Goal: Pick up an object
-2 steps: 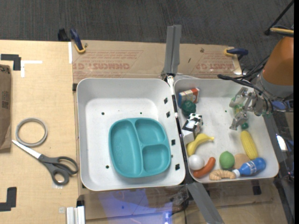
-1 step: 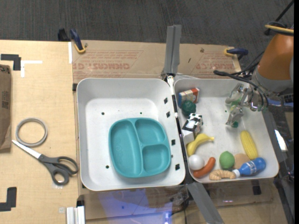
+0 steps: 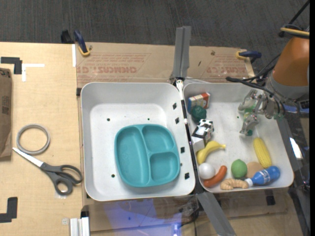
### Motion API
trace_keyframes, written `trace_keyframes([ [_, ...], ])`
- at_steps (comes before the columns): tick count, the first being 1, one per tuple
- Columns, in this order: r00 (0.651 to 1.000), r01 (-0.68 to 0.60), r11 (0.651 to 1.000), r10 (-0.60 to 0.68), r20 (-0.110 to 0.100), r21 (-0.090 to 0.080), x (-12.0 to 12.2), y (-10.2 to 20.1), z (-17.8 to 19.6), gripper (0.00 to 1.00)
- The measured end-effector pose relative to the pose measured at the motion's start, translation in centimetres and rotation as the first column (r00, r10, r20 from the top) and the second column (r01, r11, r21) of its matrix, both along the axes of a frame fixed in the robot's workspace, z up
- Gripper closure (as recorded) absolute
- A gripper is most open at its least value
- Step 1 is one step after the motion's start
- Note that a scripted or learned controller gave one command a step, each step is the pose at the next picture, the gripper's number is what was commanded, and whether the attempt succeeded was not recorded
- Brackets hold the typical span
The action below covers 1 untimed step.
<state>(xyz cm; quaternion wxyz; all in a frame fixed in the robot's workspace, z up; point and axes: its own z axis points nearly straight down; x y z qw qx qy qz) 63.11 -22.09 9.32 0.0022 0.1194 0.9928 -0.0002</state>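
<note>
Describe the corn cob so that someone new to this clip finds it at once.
Look in the right bin, the one full of toy food. Along its right wall, below the gripper, lies the corn: a yellow ridged cob, straight where the nearby banana curves, just above the blue bottle.

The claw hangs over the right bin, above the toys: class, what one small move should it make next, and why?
Probably a short drop straight down. The claw hangs over bare floor in the right bin, and the corn cob, the nearest toy, lies just toward the bin's front edge, so a slight shift that way first would help.
</note>
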Motion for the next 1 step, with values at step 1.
trace_keyframes([
  [1, 0.996, 0.09, 0.996, -0.09, 0.0, 0.002, -4.17, 0.07, -0.01, 0.0],
])
